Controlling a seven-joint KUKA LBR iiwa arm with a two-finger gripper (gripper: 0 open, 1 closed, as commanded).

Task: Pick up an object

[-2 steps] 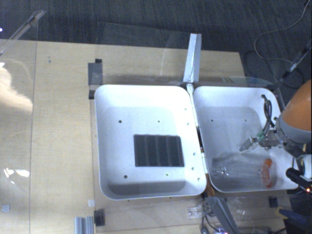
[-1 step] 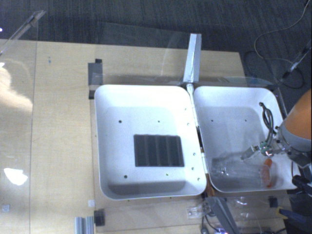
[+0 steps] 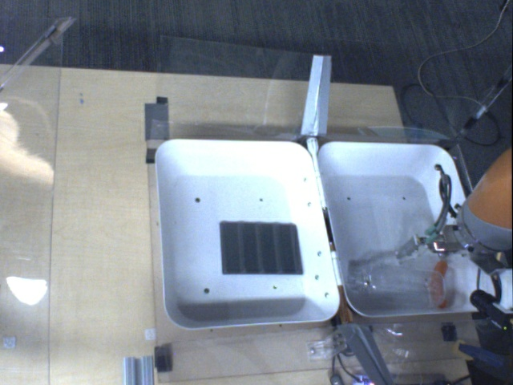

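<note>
I see the claw low over the right bin, but I can't tell its state. An orange object lies just below it, near a clear one.

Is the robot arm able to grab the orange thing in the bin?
Probably yes. The gripper hangs in the right bin, just above the orange thing, and nothing lies between them. A clear object sits beside it.
</note>
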